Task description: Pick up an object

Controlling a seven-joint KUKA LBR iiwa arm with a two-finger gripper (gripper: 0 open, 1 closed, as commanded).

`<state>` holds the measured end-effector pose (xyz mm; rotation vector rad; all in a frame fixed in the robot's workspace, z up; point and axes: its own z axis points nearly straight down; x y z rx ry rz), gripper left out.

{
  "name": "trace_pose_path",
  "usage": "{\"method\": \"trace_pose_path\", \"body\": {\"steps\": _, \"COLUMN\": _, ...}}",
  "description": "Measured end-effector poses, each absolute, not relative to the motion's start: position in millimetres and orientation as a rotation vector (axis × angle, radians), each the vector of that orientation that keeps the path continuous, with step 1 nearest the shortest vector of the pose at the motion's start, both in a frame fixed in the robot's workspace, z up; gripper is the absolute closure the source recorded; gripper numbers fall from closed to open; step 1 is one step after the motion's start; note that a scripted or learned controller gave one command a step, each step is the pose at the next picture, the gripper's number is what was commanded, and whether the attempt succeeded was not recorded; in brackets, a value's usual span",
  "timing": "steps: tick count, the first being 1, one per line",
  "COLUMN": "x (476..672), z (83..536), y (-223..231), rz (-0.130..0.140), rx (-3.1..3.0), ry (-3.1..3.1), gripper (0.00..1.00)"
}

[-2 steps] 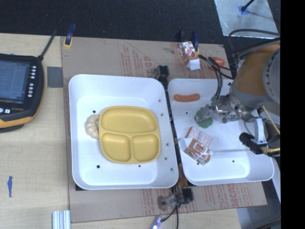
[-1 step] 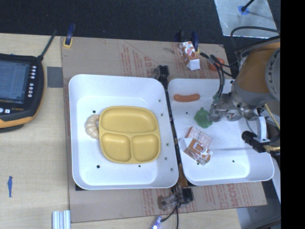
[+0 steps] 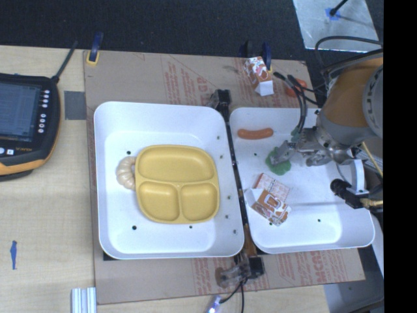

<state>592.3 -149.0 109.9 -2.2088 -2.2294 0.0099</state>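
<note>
In the right bin (image 3: pixel 326 237) a red-brown sausage (image 3: pixel 255 134) lies near the far left corner. A small green object (image 3: pixel 281 167) sits a little nearer, toward the bin's middle. A brown-and-white carton (image 3: pixel 270 199) lies tilted at the near left. My gripper (image 3: pixel 284 154) reaches in from the right and hangs low right over the green object, partly covering its far side. I cannot tell whether it touches the object.
The left bin (image 3: pixel 117 233) holds a yellow three-compartment plate (image 3: pixel 177 182) with a beige lump (image 3: pixel 125 172) against its left side. A small carton (image 3: pixel 258 72) stands on the cardboard behind the right bin. A tablet (image 3: pixel 23 122) lies at the far left. Cables run beside the arm.
</note>
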Motion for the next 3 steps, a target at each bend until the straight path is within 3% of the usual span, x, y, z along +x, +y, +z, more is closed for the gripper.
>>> {"method": "trace_pose_path", "body": {"steps": 1, "x": 591.8, "z": 91.7, "y": -120.4, "rz": 0.006, "rx": -2.212, "ry": -2.226, "gripper": 0.0}}
{"method": "trace_pose_path", "body": {"steps": 2, "x": 591.8, "z": 101.9, "y": -121.6, "rz": 0.009, "rx": -2.209, "ry": -2.228, "gripper": 1.0}}
{"method": "trace_pose_path", "body": {"steps": 3, "x": 591.8, "z": 101.9, "y": -121.6, "rz": 0.01, "rx": -2.208, "ry": -2.229, "gripper": 0.0}}
